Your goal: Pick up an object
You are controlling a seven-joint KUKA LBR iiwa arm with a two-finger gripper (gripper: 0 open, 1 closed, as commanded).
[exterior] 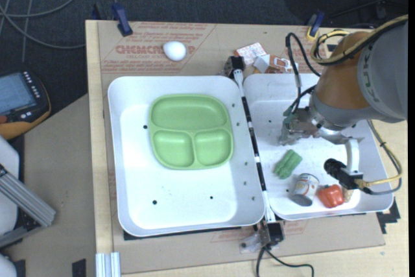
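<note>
A small green block lies tilted in the right bin, near its left wall. Nearer and to its right rest a silver can on its side and, just beside it, a red-orange piece.

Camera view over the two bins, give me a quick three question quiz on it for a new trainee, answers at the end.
1. True or false: the green divided plate lies in the left bin.
2. Which lies nearest the gripper: A the green block, B the red object, C the white egg?
3. Fill in: the egg rests on the ___ outside the bins.

Key: 1 true. 2 A. 3 cardboard.
</note>
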